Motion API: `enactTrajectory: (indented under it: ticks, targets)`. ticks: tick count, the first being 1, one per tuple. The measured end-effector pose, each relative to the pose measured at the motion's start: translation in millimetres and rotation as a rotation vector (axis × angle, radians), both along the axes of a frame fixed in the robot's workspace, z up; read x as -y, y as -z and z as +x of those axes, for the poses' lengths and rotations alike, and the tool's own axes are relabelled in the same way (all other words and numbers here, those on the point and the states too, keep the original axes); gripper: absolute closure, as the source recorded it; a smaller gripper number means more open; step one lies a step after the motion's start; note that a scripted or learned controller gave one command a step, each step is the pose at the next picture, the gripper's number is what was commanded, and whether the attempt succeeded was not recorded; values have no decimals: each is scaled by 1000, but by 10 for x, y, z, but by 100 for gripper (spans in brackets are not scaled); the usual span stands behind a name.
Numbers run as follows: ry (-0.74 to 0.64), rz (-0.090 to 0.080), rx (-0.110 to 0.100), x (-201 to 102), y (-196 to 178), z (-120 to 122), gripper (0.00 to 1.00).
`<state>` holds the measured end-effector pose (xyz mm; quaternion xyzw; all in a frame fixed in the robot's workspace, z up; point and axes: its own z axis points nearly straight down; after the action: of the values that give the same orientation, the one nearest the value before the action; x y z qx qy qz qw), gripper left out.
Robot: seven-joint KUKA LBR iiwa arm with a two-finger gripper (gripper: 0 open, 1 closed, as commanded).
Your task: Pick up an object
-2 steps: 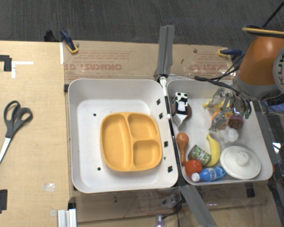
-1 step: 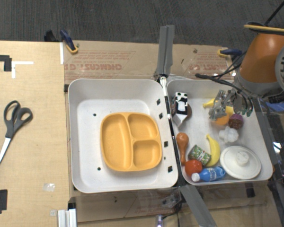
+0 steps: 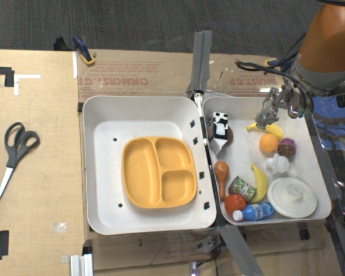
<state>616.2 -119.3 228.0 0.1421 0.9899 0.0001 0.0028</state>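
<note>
- We saw the gripper (image 3: 268, 115) hanging over the far part of the right bin (image 3: 318, 154); we could not tell whether it was open or closed.
- Just below it lay a yellow toy (image 3: 271, 130) and an orange ball (image 3: 268, 143), neither lifted.
- The left bin (image 3: 98, 154) held a yellow divided plate (image 3: 159, 172).
- Scissors (image 3: 14, 151) lay on the counter (image 3: 34, 211).

My worktop (image 3: 29, 211) looked like pale matt wood, with brown cardboard (image 3: 132, 76) behind. The white bins (image 3: 98, 154) and the yellow divided plate (image 3: 159, 171) were smooth, glossy plastic; my pincer (image 3: 268, 114) looked like bare grey metal.
</note>
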Motion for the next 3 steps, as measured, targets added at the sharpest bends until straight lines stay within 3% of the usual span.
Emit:
enactTrajectory:
  ticks: [1,2,3]
  targets:
    - [-181,0,-2,-120,1351,-334,100]
    - [-668,-2,0,280,518,-200,100]
    - [-662,-1,0,166,1345,160,100]
